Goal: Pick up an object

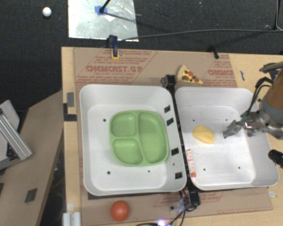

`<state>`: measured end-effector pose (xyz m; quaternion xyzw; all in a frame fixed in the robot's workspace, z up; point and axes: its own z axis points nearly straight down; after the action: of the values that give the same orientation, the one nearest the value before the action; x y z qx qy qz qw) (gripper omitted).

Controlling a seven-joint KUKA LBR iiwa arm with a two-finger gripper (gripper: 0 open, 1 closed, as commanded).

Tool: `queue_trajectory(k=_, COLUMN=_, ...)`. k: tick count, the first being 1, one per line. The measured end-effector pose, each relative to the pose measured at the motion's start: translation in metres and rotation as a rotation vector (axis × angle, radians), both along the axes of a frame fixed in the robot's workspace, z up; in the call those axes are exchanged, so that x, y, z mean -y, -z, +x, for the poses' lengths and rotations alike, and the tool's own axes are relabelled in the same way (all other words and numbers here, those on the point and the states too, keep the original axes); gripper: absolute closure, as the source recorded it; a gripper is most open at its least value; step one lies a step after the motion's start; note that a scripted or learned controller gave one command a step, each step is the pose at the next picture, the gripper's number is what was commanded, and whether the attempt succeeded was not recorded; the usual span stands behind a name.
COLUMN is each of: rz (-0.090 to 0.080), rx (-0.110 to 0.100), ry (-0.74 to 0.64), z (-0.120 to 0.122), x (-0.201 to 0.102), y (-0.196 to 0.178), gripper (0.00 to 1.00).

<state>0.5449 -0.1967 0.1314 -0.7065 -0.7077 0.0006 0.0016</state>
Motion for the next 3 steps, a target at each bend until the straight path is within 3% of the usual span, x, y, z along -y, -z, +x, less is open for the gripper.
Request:
queue_trajectory(k=1, rz=-0.001, rx=0.002, ry=0.000, z=0.000, x=0.000, y=0.049, gripper=0.00)
queue_trajectory(k=2, rz=-0.003, rx=0.008, ry=0.000, z=0.002, x=0.000, y=0.036, gripper=1.00)
queue_trajectory(k=3, rz=-0.004, rx=0.011, ry=-0.003, z=0.003, x=-0.002, y=-0.029, gripper=1.00)
